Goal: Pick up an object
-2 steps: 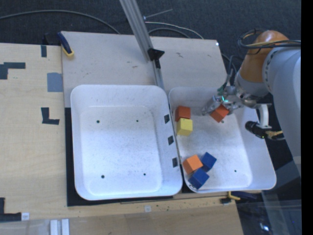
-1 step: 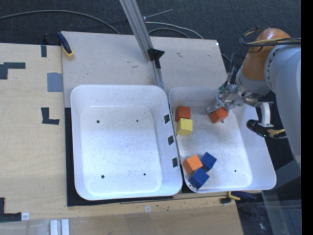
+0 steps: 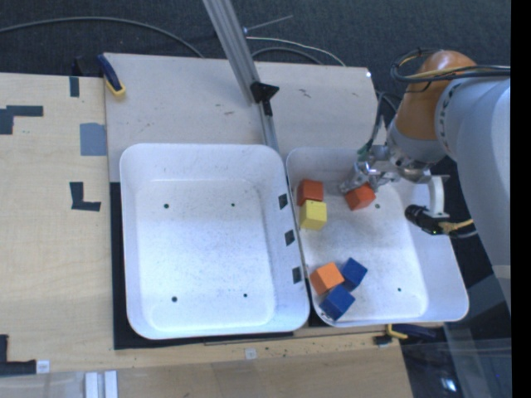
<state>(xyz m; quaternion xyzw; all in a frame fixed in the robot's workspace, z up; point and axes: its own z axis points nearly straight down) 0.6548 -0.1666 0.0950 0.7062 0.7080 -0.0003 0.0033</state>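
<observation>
1. Pincer (image 3: pixel 362 181) sat over the upper part of the right bin (image 3: pixel 431 305), reaching in from the right; its fingers were closed narrow around a red-orange block (image 3: pixel 360 197), which hung tilted just below the fingertips.
2. That block looked lifted off the bin floor, though from this slanted angle I could not be sure (no clean shadow gap).
3. Arm (image 3: pixel 465 114): grey body, orange band (image 3: pixel 423 73) above the wrist, cables looping around the band.
4. Other items in the right bin:
   - an orange cube (image 3: pixel 311 191) near the left wall, upper part;
   - a yellow cube (image 3: pixel 314 214) touching it from below;
   - a second orange cube (image 3: pixel 327 277) near the lower left;
   - two blue cubes (image 3: pixel 354 272) (image 3: pixel 338 303) just beside that orange one, one to its right, one below it.
5. Held block was well apart from the lower cluster and near, but not touching, the orange/yellow pair.
6. Left bin (image 3: pixel 133 222) was just beside the right bin, rims touching or nearly so.
7. A metal rail (image 3: pixel 236 44) slanted down from the top edge to the seam between the bins.
</observation>
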